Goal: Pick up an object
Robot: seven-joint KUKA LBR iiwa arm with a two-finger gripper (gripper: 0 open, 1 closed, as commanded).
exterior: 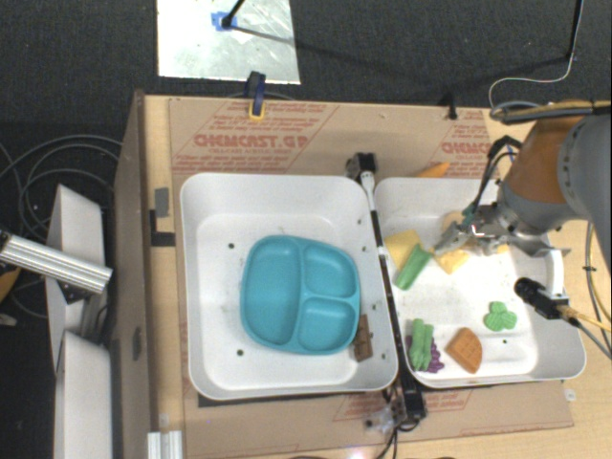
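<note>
Far left of your gripper (459, 238) sits the teal divided plate (299, 295) in the left bin (206, 285), just left-below it the green stick (412, 267), yellow piece (453, 258) right under it, fingers' opening cannot be told, nothing visibly held.

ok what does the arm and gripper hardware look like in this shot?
The arm is a rounded grey body with an orange band above the wrist. Thin dark cables loop beside the band. The gripper end is small, metallic grey and blurred, so finer detail can't be made out.
</note>
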